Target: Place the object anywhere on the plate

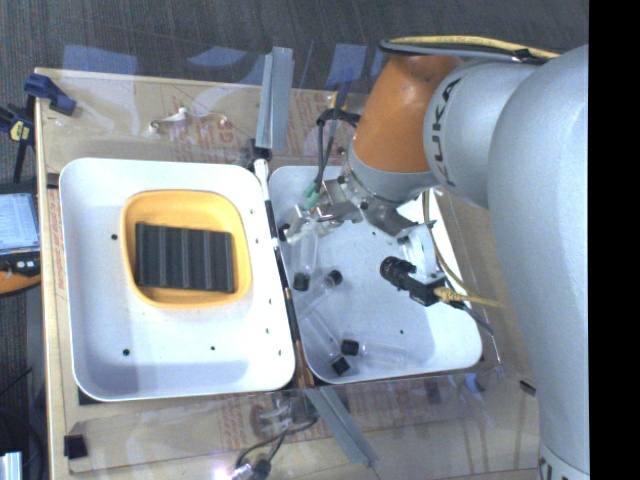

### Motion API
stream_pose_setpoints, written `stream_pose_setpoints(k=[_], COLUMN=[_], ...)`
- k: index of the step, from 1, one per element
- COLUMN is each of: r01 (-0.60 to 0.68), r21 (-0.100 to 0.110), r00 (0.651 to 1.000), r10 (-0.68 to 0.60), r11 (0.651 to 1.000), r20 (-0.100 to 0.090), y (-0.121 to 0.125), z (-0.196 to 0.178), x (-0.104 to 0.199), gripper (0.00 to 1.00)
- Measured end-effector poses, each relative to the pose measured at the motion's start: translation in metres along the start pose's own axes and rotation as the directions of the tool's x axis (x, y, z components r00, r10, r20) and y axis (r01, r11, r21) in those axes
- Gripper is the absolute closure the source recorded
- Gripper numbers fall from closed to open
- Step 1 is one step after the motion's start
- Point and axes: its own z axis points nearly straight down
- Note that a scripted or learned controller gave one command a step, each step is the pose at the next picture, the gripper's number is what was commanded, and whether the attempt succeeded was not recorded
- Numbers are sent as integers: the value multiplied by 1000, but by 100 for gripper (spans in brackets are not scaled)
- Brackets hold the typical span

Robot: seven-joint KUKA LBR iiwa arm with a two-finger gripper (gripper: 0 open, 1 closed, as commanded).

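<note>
Yellow plate (185, 211) with a dark ribbed insert (185, 258) sits in the left bin (150, 358), toward its far side. Gripper (318, 230) is low over the right bin (455, 343), near that bin's far-left corner. Can't tell if anything is held. Small clear pieces with black caps (348, 348) lie scattered on the right bin's floor, some near its front edge. Both bins on the tabletop (120, 108).

so the wooden bench (150, 118) has two shallow white bins sitting on it side by side: the left bin (100, 358) well off from the gripper (318, 211), the right bin (450, 353) directly under it.
</note>
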Motion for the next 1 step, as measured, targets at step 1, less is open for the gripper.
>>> stream_pose_setpoints(k=[1], r01=[146], r21=[-2], r00=[989], r10=[-146], r11=[989], r20=[1], y=[22], z=[-1], x=[56], gripper=[100])
